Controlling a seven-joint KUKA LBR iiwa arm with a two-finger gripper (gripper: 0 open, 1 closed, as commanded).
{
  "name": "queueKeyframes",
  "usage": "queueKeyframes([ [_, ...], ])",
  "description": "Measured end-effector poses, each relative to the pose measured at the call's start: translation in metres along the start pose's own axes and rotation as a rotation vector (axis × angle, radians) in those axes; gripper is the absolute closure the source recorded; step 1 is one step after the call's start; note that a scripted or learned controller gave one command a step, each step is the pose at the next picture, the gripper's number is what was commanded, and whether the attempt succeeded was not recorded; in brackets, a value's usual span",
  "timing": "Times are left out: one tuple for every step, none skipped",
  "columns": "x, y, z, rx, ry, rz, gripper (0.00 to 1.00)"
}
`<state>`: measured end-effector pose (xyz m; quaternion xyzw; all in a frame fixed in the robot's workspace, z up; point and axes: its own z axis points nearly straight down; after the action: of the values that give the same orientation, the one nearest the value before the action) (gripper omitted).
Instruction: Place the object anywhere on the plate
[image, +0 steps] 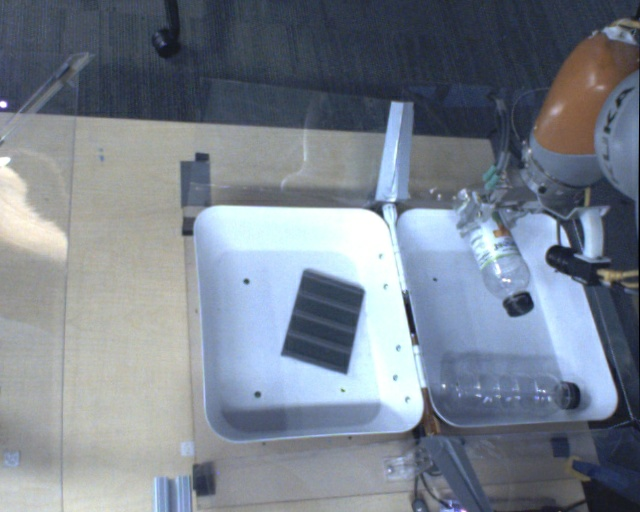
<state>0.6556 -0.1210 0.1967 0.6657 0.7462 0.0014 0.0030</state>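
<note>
Tool (478, 212) pinches one clear bottle (497, 258) at its base, cap end hanging tilted over the right bin (575, 345). Arm reaches in from right, wrist bent low. Second clear bottle (505, 388) lies flat near that bin's front wall. One dark ridged plate (323, 320) in left bin (230, 300). Two bins total.

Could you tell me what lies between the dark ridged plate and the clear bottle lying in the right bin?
The bins' adjoining rims, in the camera view, between plate and bottle.
</note>
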Motion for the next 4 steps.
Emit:
queueKeyframes([
  [0.050, -0.021, -0.020, -0.001, 0.002, -0.105, 1.00],
  [0.132, -0.044, 0.007, -0.009, 0.002, -0.271, 1.00],
  [0.219, -0.080, 0.011, 0.001, 0.004, -0.296, 1.00],
  [0.251, -0.007, -0.022, -0.002, 0.003, -0.396, 1.00],
])
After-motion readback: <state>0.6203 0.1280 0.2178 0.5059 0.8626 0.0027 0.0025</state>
